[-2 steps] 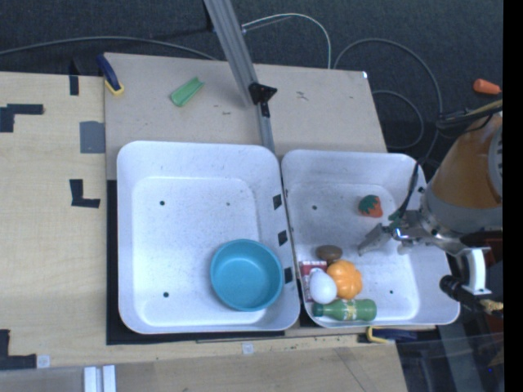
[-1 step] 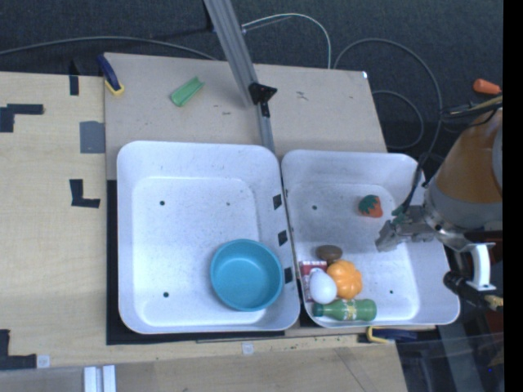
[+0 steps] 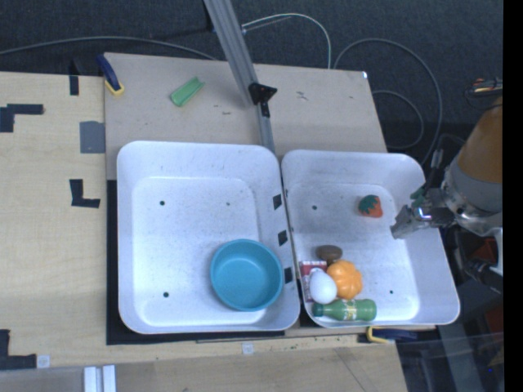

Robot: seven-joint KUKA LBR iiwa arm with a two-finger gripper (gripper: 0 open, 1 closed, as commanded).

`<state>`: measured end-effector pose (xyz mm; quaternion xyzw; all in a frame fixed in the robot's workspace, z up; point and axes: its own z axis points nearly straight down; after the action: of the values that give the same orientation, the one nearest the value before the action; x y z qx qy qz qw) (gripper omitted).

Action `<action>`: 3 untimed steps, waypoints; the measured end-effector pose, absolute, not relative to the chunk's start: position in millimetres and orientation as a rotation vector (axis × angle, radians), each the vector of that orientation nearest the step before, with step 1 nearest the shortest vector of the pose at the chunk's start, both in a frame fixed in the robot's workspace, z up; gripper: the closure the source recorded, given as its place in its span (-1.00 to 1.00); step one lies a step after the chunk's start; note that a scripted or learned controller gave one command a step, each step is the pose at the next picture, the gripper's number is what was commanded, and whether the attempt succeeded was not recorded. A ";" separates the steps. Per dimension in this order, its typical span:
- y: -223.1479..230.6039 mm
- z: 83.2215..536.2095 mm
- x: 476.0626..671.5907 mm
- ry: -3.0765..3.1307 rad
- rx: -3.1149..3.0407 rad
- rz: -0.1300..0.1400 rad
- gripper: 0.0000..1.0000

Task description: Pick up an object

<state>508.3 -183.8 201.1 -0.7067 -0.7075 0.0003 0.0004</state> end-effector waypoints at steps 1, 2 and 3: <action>-188.3 256.5 518.2 -2.227 -2.222 -0.003 1.00; -187.8 280.2 518.7 -2.224 -2.220 -0.001 1.00; -137.2 269.0 527.1 -2.227 -2.214 0.000 1.00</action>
<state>527.1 -137.2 269.0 -0.7051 -0.7092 0.0000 0.0008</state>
